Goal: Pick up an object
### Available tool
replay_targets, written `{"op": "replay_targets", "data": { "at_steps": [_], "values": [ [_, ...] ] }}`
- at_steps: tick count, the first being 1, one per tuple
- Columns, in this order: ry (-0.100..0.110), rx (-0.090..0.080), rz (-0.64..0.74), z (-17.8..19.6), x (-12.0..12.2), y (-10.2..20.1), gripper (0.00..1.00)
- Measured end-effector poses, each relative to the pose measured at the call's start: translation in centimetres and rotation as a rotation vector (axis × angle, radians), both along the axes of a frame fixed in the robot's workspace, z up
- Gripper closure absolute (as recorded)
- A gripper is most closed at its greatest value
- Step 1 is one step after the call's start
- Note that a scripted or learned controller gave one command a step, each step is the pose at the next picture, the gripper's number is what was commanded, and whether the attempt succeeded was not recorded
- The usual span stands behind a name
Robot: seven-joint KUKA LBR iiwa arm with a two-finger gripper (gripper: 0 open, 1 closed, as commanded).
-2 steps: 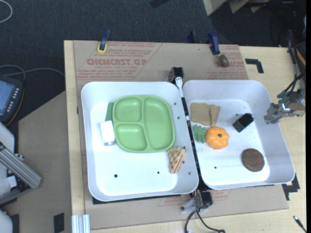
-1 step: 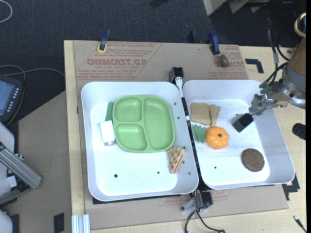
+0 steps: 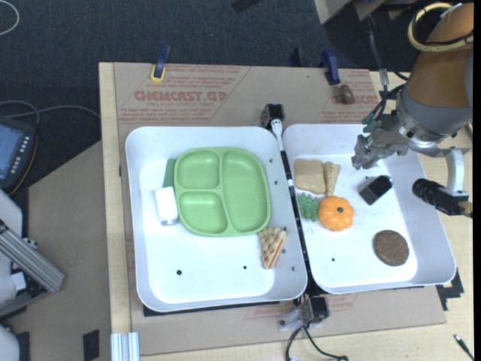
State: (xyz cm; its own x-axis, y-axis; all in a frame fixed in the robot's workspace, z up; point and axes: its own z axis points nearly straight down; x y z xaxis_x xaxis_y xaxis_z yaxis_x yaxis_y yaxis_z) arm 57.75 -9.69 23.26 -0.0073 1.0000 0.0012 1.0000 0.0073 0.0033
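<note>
My gripper [image 3: 365,156] hangs over the upper right part of the right bin [image 3: 432,265], at the end of the grey arm with the orange band [image 3: 443,47]. A small black block [image 3: 375,189] lies on the bin floor just below and slightly right of the gripper, apart from it. Left of the gripper lie two tan bread pieces [image 3: 316,176]. An orange pumpkin [image 3: 336,213] sits lower in the bin beside a green leafy piece [image 3: 307,204]. A brown round cookie [image 3: 391,247] rests near the bin's front right.
The left bin [image 3: 143,262] holds a green divided plate [image 3: 222,190], a white block [image 3: 166,204] at the plate's left edge and a sandwich wedge [image 3: 272,247] at its front right. A black cylinder [image 3: 436,194] on the arm juts over the right bin's right side.
</note>
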Motion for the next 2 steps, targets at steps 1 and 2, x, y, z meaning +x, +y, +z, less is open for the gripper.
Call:
{"op": "replay_targets", "data": {
  "at_steps": [1,2],
  "values": [
    [-0.001,-0.001,-0.002,0.11,2.51,4.22,1.00],
    [0.001,-0.003,-0.006,-0.20,2.74,4.45,1.00]
  ]
}}
